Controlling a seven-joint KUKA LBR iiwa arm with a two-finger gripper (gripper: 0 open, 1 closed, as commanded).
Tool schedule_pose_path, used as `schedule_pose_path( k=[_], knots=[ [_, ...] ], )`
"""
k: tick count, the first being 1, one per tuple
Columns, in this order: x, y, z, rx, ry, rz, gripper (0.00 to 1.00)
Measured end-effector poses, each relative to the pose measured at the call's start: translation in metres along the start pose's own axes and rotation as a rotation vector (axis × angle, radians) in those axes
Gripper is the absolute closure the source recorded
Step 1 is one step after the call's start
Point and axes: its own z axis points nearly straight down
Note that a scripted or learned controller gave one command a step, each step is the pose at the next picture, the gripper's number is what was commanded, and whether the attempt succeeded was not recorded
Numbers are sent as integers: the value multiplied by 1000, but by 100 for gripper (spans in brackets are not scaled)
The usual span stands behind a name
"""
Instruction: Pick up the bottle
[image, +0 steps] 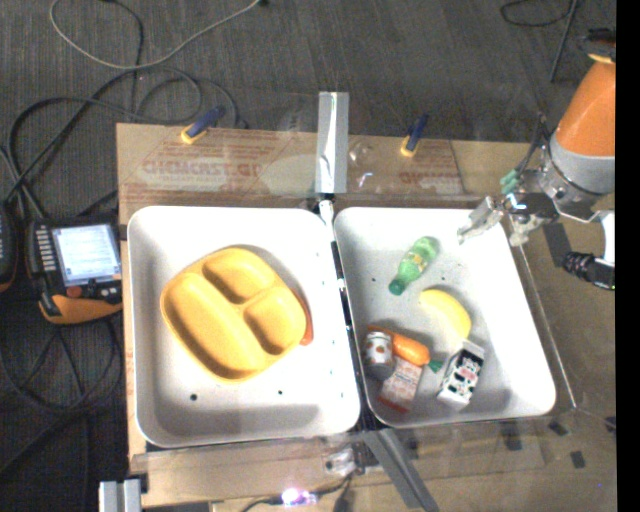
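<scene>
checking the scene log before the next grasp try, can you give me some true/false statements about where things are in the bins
1. The green bottle lies in the right bin. True.
2. The gripper holds the bottle. False: it hovers at the bin's far right corner, apart from the bottle.
3. The yellow divided plate sits in the left bin. True.
4. The bottle stands upright. False: it lies on its side.

Cut off, covered or too small to read

My arm (592, 120) runs out past the right and top edges — my gripper (497, 217) is too small and blurred to read. The orange item (306, 330) hides mostly behind the yellow tray (235, 312). Labels on the small carton (461, 374) and packet (402, 383) — unreadable.
</scene>
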Motion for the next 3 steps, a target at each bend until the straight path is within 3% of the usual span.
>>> schedule_pose_path(
  k=[1,2,3],
  knots=[
    [47,48,103,1,-2,-129,0],
    [62,32,144,-10,-5,-25,0],
    [62,33,133,-13,-5,-26,100]
  ],
)
